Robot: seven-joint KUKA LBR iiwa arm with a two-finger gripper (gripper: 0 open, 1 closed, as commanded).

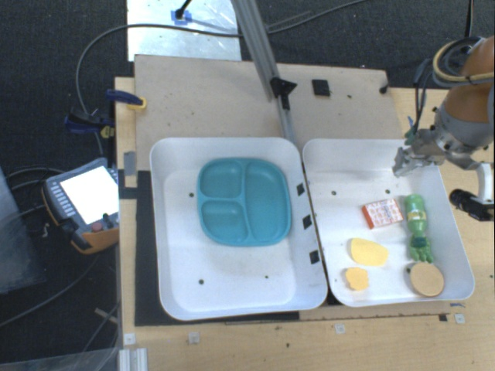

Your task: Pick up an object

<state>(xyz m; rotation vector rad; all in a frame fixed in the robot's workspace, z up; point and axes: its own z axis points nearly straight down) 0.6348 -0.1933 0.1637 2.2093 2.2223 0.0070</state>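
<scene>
Reaching in from the right, the grey arm with its orange band [464, 72] is cut off by the picture's edge, so only its wrist and the two-finger gripper [407, 161] can be seen. The gripper hangs over the far right corner of the right-hand shallow white bin [325, 207], and at this size I cannot tell whether it is parted or closed; nothing is visibly held.

All the loose items lie in that bin's near half, well apart from the gripper. A small red-and-white rectangular packet [383, 213] sits just beside a green plastic bottle [417, 226], whose lower end is hard to make out. Below the bottle lies a round tan disc [427, 279]. To their left are a pale yellow wedge-shaped piece [367, 252] and, nearer the front, a smaller orange-yellow lump [356, 279]; what either is made of is unclear.

A teal divided plastic plate [244, 202] rests in the left-hand white bin [174, 277], towards its far side.
</scene>
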